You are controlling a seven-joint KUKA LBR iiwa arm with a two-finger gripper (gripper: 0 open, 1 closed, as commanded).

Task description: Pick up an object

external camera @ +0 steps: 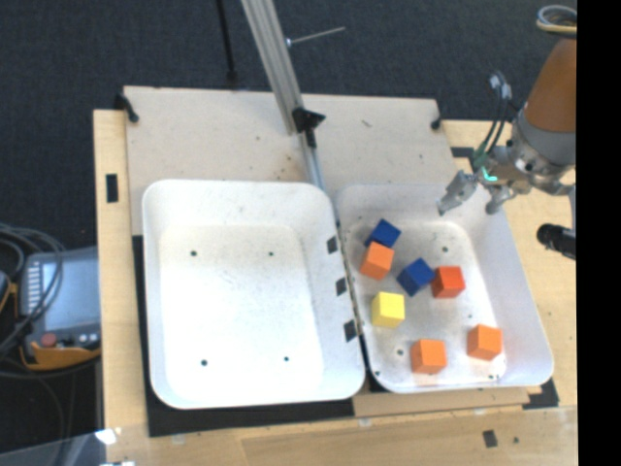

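The right bin (pixel 505 260) holds several small cubes: two blue ones (pixel 385 233) (pixel 416 276), a yellow one (pixel 389 309), and orange ones (pixel 377 259) (pixel 448 282) (pixel 428 355) (pixel 485 342). My gripper (pixel 475 196) hangs over the bin's far right corner, above and to the right of the cubes. Its two fingers (pixel 454 196) are spread apart with nothing between them. The nearest cube is the far blue one, well to the left of the fingers.
The left bin (pixel 155 260) sits beside the right one. A slanted aluminium post (pixel 277 61) rises from behind the bins, between them. A screen unit with cables (pixel 49 299) lies off the bench at the left.
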